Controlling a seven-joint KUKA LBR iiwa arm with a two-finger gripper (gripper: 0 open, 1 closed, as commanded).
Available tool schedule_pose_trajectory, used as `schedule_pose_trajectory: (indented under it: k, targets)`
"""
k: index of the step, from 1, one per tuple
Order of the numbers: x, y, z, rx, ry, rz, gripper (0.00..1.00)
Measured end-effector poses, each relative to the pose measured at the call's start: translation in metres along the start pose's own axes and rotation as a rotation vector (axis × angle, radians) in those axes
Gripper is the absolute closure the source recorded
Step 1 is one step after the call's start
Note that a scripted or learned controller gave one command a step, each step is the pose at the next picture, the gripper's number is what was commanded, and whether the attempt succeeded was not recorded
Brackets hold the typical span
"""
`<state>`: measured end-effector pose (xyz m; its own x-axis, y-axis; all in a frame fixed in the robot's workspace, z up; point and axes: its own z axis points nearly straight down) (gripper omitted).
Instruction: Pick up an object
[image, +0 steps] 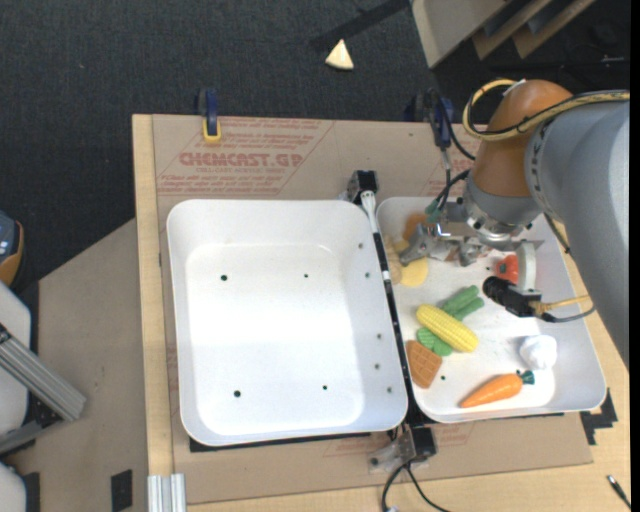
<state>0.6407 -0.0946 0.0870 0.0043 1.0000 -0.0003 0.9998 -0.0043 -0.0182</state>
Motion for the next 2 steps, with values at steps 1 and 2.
schedule_pose_trajectory:
  k: [1,2]
  targets:
    - [0.002,0.002,-0.013,-0.01,0.004,-0.001,1.0]
    - [0.05,-0.008,-0.105,-0.03,0.001,-0.01,1.0]
